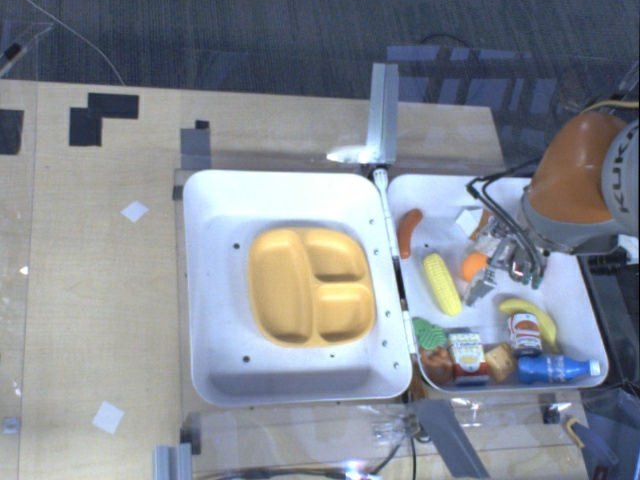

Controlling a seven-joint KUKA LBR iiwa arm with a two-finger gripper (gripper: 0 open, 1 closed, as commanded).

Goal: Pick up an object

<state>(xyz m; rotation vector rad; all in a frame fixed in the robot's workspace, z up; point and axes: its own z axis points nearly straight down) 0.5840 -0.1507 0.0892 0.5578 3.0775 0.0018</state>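
**A:** Start at the left. What does the surface look like?

**B:** My surface (90,268) is pale wood grain under a clear sheet, with black squares (100,116) near its far left corner and small white tags (134,210) scattered on it. Beyond it runs dark carpet (250,28). The left bin (215,368) is white and shallow, and a yellow divided tray (305,286) lies in its middle. A metal post (383,113) stands at the far edge where the two bins meet.

**B:** In the right bin (585,308) I see a red-orange sausage (408,231) by the far left wall, a corn cob (441,283) just right of it, and an orange thing (473,265) touching the tip of my pincer (487,273). A banana (529,314) lies nearer the front.

**A:** Is your pincer holding anything?

**B:** It hangs low over the middle of that bin, between the corn cob and the banana. The orange thing sits right against it, but I cannot tell whether my fingers close on it or how wide they stand; wiring blurs them.

**A:** What else is hard to read?

**B:** The front row is a crowded heap: something green (428,332), a red packet (466,358), a small can (526,334) and a blue bottle (558,370) lying on its side. The packet and can carry labels, too small for me to read. My arm (580,183) is cut off at the right edge, where part of a white letter shows on its orange band.
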